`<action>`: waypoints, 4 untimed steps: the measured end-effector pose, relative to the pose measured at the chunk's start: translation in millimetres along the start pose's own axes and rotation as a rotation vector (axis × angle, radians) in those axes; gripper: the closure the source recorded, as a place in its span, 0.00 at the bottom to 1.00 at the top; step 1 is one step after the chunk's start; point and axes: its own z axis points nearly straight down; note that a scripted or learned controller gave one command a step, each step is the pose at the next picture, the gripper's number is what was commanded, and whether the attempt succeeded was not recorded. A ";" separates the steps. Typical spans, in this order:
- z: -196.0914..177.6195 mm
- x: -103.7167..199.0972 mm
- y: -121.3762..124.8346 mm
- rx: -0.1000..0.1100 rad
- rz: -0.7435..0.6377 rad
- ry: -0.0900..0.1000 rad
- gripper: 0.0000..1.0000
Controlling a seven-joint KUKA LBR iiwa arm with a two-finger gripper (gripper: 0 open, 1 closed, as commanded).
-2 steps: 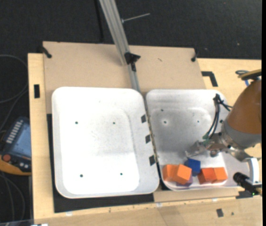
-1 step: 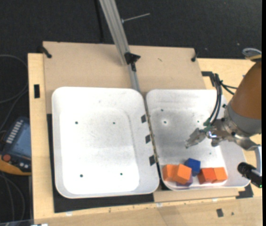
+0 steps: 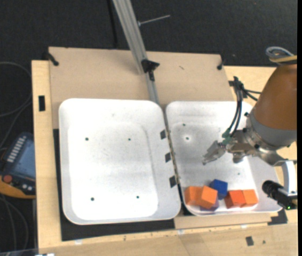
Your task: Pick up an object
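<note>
Gripper: the gripper (image 3: 215, 152) hangs over the middle of the right bin (image 3: 193, 116), right of frame centre; whether it is wide or narrow I cannot tell, and nothing shows in it
Blocks: clustered along the bin's lower edge — an orange block (image 3: 201, 196), a blue block (image 3: 219, 187) just beside it, two more orange blocks (image 3: 243, 198) to the right
Left bin: the left bin (image 3: 111, 159)
Step in hand: moving to a block
Doing it well: pick the outermost orange block, come straight down, keep off the bin wall and neighbours
</note>
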 end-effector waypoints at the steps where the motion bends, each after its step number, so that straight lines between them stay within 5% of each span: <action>1: -0.3 -45.9 -2.1 0.003 0.009 -0.003 0.00; 2: 161.7 -57.8 -2.6 0.002 0.008 -0.002 0.00; 3: 149.0 -58.5 -1.0 -0.002 0.014 -0.003 1.00; 4: 154.3 -25.8 23.3 0.004 0.001 0.000 1.00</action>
